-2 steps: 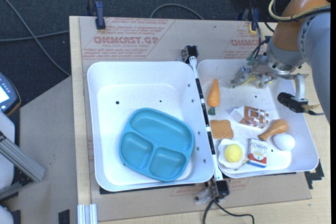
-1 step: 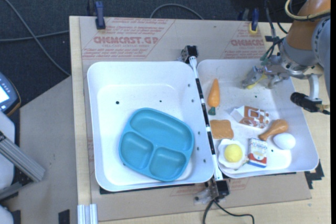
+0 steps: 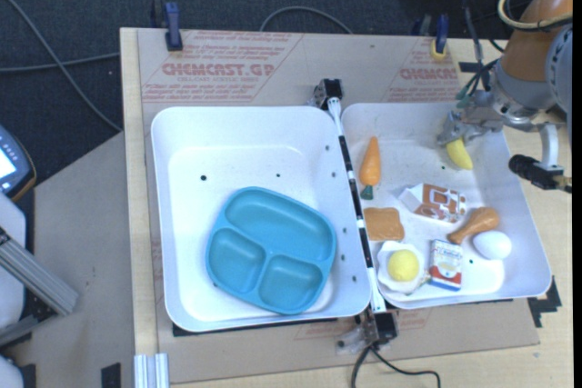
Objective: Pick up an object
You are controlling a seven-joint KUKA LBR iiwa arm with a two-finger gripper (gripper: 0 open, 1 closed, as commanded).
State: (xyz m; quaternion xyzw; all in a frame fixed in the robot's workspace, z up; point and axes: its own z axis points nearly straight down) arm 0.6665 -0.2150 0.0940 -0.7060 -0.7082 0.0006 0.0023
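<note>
Two bins sit side by side on the table [image 3: 136, 195]. The left bin [image 3: 182, 141] holds a divided tray [image 3: 270, 248] toward its near side. In the right bin [image 3: 518, 277], a carrot [image 3: 370, 163] lies by the left wall, a banana [image 3: 459, 154] at the far side, toast [image 3: 383, 223] centrally, and a fried egg [image 3: 403, 266] nearest.

Blue tray [image 3: 270, 248] in white left bin [image 3: 182, 141]; orange carrot [image 3: 370, 162], yellow lemon [image 3: 459, 155], white egg [image 3: 492, 244] in white right bin [image 3: 532, 273].

The arm [image 3: 546, 41] runs off the right edge, gripper [image 3: 459, 134] blurred.
</note>
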